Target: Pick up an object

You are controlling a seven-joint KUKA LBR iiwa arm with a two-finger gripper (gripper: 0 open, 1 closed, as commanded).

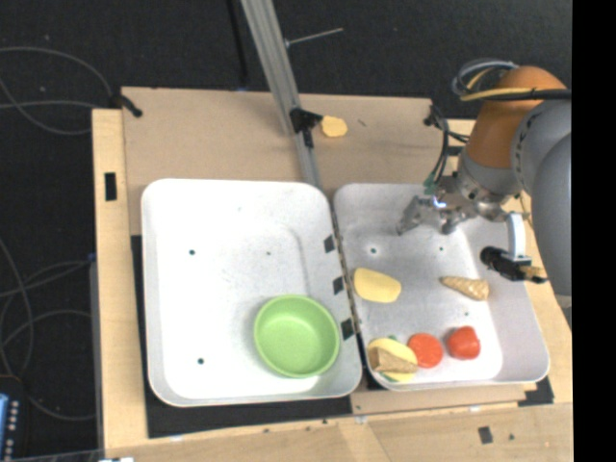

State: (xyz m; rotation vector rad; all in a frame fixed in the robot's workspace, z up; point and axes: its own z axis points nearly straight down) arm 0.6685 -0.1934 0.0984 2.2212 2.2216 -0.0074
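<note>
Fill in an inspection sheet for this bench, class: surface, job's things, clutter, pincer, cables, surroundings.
Surface: wooden bench bearing a left bin and a right bin, side by side.
Job's things: in the right bin, a yellow piece, a tan wedge, two red pieces, a yellow-and-tan piece; in the left bin, a green bowl.
Clutter: small yellow item on the bench behind the bins.
Pincer: pincer over the right bin's far part, holding nothing visible.
Cables: thin cables on the dark floor, left.
Surroundings: metal pole slanting up from the bench.

Two white bins [241,210], one green bowl [296,335] (left bin), five small items [376,285].
</note>
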